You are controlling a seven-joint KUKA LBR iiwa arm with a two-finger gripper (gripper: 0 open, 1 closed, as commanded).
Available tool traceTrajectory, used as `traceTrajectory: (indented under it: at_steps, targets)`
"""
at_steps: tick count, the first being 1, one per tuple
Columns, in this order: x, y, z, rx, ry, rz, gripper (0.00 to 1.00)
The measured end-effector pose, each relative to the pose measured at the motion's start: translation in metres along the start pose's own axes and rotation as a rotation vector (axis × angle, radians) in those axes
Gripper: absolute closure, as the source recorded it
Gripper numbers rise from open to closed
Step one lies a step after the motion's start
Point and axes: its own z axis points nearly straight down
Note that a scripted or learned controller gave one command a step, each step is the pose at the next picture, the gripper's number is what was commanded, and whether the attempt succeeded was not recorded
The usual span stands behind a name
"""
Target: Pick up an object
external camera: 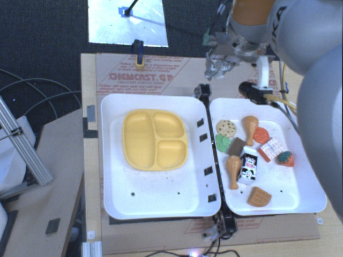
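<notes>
I see end effector (217,68) up past the bins' far edge, nothing in it; can't tell finger gap. Toy food sits in right bin (300,197), cookie (226,127) nearest, below it. Yellow tray (155,140) in left bin.

My bench carries 2 white bins (112,197) on a brown board (155,75) printed with red lettering. In the left bin I see a yellow divided plate (155,140) (3 compartments). Beyond the board lies a shiny metal sheet (127,14), and a blue and yellow clamp (139,54) grips the board's far edge.
</notes>
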Motion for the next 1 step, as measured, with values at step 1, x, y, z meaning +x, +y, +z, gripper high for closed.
traceTrajectory:
  at_steps: [1]
  targets:
    - [0.0026,-0.0009,0.0068,0.008,0.0,-0.004,0.0]
